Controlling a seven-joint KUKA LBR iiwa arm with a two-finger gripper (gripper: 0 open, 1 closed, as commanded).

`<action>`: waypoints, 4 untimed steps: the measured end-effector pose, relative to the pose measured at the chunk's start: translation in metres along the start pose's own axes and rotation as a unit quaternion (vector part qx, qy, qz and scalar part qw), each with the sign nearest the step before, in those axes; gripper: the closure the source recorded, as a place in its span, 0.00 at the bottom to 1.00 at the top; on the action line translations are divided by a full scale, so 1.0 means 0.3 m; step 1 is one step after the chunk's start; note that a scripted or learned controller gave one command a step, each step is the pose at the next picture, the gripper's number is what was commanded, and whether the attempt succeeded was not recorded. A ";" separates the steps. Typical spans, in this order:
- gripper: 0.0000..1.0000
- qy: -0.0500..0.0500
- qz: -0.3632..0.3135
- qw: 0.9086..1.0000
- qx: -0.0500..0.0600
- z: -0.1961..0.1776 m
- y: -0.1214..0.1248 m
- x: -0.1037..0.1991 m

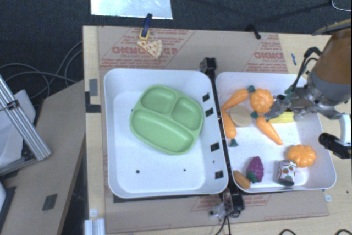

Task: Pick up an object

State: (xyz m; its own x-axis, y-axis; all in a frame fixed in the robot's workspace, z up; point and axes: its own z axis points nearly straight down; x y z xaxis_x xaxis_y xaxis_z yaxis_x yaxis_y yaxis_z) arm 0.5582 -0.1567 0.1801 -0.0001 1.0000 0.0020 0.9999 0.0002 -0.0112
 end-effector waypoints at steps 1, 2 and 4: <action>0.00 -0.001 -0.001 1.000 -0.006 -0.021 0.010 0.001; 0.00 -0.001 0.000 1.000 -0.005 0.160 0.035 -0.023; 1.00 -0.001 0.000 1.000 -0.006 0.285 0.040 -0.022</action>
State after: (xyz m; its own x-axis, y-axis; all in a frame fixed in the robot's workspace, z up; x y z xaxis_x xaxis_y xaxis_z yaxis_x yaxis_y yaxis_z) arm 0.5693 -0.1632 0.0946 -0.0010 1.0000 0.0000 1.0000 0.0010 0.0014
